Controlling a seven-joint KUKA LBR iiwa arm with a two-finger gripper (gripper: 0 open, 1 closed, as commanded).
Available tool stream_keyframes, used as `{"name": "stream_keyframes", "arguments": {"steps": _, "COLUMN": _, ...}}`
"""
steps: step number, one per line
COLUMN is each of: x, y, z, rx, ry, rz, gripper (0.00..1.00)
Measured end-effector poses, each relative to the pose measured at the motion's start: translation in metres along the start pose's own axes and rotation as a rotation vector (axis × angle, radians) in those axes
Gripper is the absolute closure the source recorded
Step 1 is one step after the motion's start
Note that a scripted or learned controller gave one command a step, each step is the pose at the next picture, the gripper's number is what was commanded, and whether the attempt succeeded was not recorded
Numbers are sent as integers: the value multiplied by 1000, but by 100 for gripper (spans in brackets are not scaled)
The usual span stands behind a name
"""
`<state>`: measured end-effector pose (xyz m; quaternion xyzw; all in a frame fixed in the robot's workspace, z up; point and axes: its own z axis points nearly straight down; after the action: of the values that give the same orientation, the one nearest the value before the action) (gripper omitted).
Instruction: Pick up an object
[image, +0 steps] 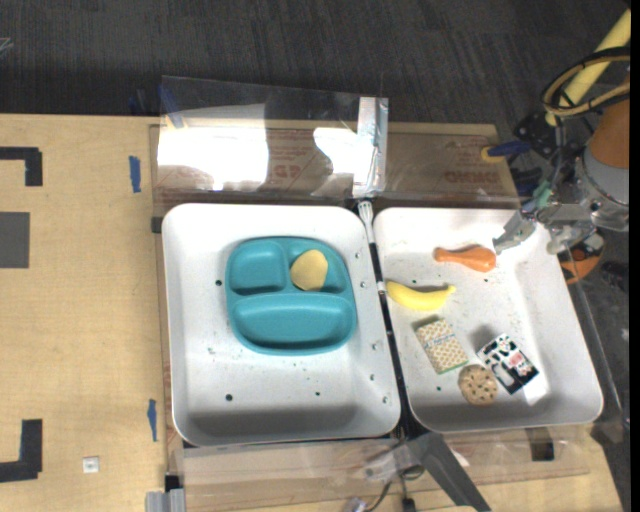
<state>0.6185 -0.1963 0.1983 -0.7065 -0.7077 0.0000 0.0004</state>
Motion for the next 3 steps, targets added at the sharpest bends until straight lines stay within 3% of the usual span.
{"name": "stream_keyframes", "arguments": {"steps": 1, "x": -24, "y": 25, "z": 42, "rx": -1, "ry": -1, "rz": 121, "gripper": 0}}
{"name": "stream_keyframes", "arguments": {"steps": 2, "x": 37, "y": 19, "z": 111, "rx": -5, "ry": -1, "rz": 127, "gripper": 0}}
{"name": "stream_keyframes", "arguments": {"steps": 3, "x": 90, "y": 42, "z": 112, "rx": 3, "ry": -2, "rz": -40, "gripper": 0}}
